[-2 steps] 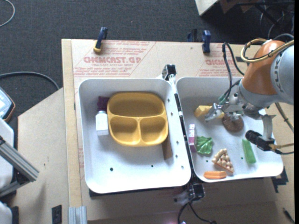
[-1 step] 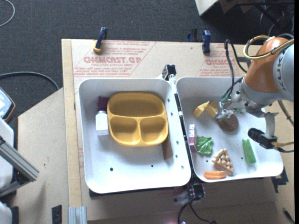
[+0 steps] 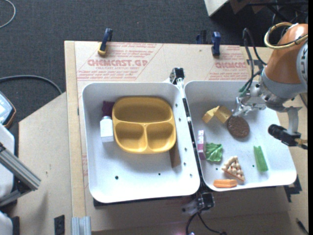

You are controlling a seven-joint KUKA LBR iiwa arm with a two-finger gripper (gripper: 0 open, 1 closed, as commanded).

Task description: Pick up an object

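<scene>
In the right bin (image 3: 279,173) lie a brown round cookie (image 3: 238,127), a yellow cheese wedge (image 3: 216,114), a green leafy piece (image 3: 213,152), a pizza slice (image 3: 234,168), a green bean pod (image 3: 260,158), a small carrot (image 3: 225,183) and a pink-and-white packet (image 3: 200,142). My gripper (image 3: 241,107) hangs over the upper middle of this bin, its tips just above the cookie's top edge and right of the cheese. Nothing shows between its fingers.
The left bin (image 3: 95,177) holds a yellow three-part plate (image 3: 144,124), a small white bottle (image 3: 106,129), a dark purple item (image 3: 108,106) and a brown block (image 3: 174,157). The divider between the bins (image 3: 188,126) runs close to the packet. Cables hang near the arm at right.
</scene>
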